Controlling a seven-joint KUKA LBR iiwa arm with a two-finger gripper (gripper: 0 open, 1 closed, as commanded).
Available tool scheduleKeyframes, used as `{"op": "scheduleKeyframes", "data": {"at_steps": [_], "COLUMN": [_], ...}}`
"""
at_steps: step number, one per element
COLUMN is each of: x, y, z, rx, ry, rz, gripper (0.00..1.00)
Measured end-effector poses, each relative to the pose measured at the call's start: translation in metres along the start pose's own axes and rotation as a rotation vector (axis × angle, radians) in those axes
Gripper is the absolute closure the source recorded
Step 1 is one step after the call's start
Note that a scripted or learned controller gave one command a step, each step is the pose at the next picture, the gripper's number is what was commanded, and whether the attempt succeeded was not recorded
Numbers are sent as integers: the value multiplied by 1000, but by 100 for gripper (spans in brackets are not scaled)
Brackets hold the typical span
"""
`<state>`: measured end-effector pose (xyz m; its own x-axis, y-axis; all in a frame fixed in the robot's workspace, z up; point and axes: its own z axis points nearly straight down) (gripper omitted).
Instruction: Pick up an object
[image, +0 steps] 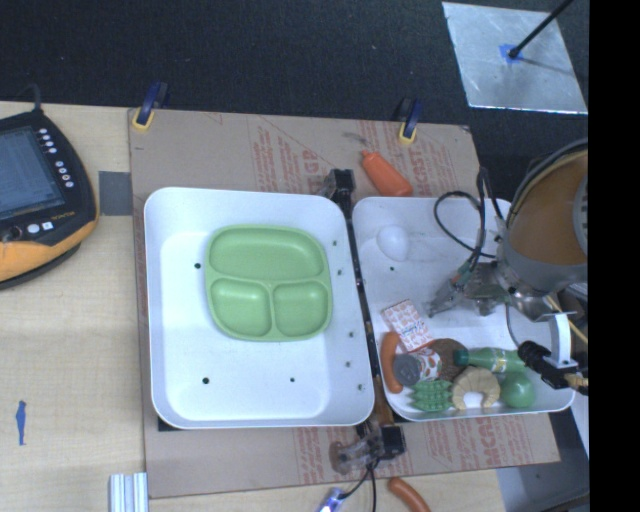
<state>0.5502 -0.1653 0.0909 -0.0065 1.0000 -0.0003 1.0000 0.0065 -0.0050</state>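
Camera view: the pincer (470, 292) hangs over the right bin (440, 215); you cannot tell its state. Toys crowd that bin's near edge: a green bottle (495, 358), a red-patterned packet (406, 321), and a white egg (392, 241) apart. Judge them light, rigid, slick; take the bottle across its body. The left bin (175, 300) holds a green tray (268, 282) on a cardboard-covered tabletop (60, 360).
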Motion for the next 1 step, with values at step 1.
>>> {"op": "scheduleKeyframes", "data": {"at_steps": [1], "x": [30], "y": [89], "z": [-66], "rx": [-5], "ry": [1], "rz": [2], "gripper": [0]}}
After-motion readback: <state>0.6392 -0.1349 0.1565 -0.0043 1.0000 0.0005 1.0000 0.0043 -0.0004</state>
